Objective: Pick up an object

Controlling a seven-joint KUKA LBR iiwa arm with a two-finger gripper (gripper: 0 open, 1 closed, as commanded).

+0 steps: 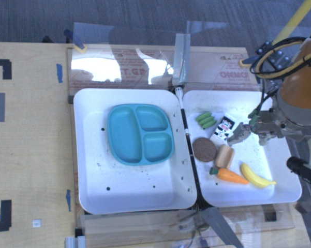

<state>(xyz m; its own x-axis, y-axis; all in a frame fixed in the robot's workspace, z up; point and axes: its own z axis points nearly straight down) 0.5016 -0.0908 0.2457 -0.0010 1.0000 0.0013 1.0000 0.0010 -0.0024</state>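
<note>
Tool (242,134) hangs low over the right bin (284,190), reaching in from the right, its fingers slightly apart with nothing between them. Just left of it lies a small black-and-white carton (225,127), with a green pea pod (206,120) beyond that. Below sit a brown cookie (204,149), a tan sausage (224,156), a carrot (232,176) and a banana (256,175), close together. The left bin (93,180) holds a blue divided plate (140,134). Both bins rest on the table (26,138).
</note>
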